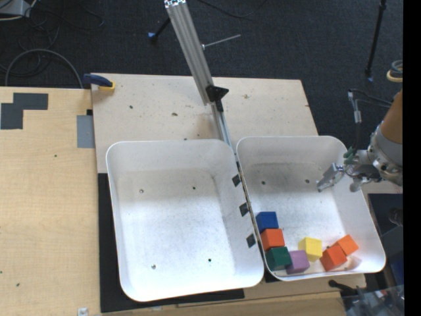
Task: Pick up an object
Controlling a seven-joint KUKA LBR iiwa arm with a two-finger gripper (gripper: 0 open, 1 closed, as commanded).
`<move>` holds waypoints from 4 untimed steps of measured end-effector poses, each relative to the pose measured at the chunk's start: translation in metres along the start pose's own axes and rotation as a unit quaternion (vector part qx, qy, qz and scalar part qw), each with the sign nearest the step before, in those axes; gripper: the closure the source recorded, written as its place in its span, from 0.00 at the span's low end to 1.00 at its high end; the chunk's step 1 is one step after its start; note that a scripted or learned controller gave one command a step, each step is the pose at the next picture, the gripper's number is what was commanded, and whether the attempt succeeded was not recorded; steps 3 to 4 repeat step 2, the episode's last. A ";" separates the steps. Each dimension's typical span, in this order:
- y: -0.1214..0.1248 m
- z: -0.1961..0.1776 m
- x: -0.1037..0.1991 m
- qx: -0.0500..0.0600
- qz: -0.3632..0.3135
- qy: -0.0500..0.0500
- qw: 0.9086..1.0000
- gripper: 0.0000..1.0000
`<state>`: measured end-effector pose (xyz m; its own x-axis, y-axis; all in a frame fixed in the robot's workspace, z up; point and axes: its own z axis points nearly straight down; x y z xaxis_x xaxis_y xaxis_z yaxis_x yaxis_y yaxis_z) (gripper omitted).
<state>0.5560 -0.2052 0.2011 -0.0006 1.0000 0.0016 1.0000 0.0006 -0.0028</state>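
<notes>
Several small blocks lie along the near edge of the right bin (289,151): a blue block (266,220), an orange block (272,237), a green block (278,257), a purple block (297,262), a yellow block (313,247), and two more orange blocks (334,256) (348,244). My gripper (329,177) hangs over the right bin's right side, well above and behind the blocks. Its fingers (324,182) point left and look spread, with nothing between them.
The left bin (171,216) sits beside the right one, with small black clips (243,209) along the shared wall. A slanted aluminium rail (196,58) rises behind the bins. A blue and yellow clamp (100,81) lies at the bench's far left corner.
</notes>
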 end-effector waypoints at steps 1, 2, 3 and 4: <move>-0.021 0.100 0.011 0.004 0.000 0.001 1.000 0.00; -0.019 0.086 0.009 0.001 0.003 0.000 1.000 1.00; -0.019 0.086 0.009 0.001 0.003 0.000 1.000 1.00; -0.019 0.086 0.009 0.001 0.003 0.000 1.000 1.00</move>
